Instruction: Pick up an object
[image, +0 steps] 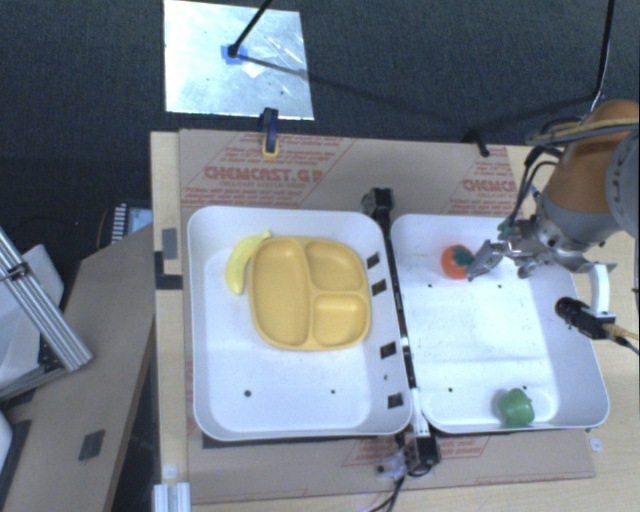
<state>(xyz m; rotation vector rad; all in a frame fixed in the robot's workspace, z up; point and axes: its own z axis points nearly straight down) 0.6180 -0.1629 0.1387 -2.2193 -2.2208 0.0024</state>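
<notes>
Start at the lower edge of the frame: a green object (516, 406) lies at the bottom of the right bin (480, 340), near its lower right corner and well apart from the arm. It is compact, with no clear long axis, and its make is too blurred to name.

Move up the frame to the centre left. The left bin (215, 350) holds a yellow divided tray (305, 292) with a yellow banana (238, 264) lying against its upper left rim, long axis running roughly up and down the frame. Both sit far to the left of the arm.

Now the upper right, where your coming move is decided. The gripper (487, 258) sits at the upper part of the right bin, and the orange object (457, 261) (round, with a green patch on it) lies just beside it, directly to the left in the frame. This is by judgement the nearest candidate. Nothing is seen between the fingers; whether they stand wide or narrow you cannot tell, as the wrist hardware and cabling blur together there. The arm's upper body is cut off by the right edge.
</notes>
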